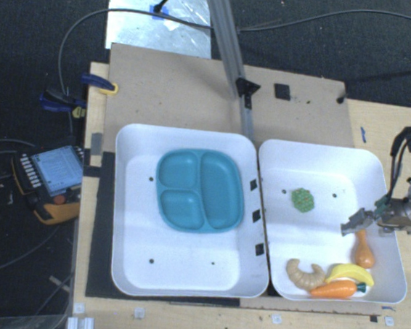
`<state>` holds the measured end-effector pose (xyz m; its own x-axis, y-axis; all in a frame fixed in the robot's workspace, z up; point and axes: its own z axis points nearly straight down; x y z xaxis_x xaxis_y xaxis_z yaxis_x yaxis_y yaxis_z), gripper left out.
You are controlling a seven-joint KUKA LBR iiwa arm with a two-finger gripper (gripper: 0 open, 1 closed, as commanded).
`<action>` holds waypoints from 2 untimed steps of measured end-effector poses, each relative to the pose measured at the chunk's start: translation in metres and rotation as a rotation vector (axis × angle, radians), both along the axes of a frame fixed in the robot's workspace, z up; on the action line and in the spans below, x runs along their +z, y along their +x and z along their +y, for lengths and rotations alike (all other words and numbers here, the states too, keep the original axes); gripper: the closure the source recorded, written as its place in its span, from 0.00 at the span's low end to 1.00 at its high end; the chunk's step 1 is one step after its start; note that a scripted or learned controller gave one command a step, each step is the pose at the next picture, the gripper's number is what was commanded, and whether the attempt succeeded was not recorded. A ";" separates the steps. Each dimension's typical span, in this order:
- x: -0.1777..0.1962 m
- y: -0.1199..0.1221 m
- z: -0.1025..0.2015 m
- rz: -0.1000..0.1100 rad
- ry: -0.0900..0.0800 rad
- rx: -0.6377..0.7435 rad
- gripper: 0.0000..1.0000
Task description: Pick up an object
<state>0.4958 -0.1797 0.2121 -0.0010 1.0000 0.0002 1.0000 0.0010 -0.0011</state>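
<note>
Gripper (360, 222), reaching in from the right over the right bin (323, 159); we cannot tell how it is set, nor that anything is held. It hangs just above the neck of an orange gourd-shaped toy (363, 251), which we judge the likeliest object to pick. Near the bin's front wall lie a banana (352, 273), a carrot (335, 289) and a tan curved piece (304, 272), crowded so closely that a clean grasp looks harder there. A green piece (303, 200) sits apart; the left bin (180, 267) carries a blue divided plate (200, 190).
</note>
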 end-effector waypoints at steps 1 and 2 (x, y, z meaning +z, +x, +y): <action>-0.061 0.005 0.004 0.002 0.001 0.000 0.00; -0.104 0.010 0.003 0.001 0.000 0.000 0.00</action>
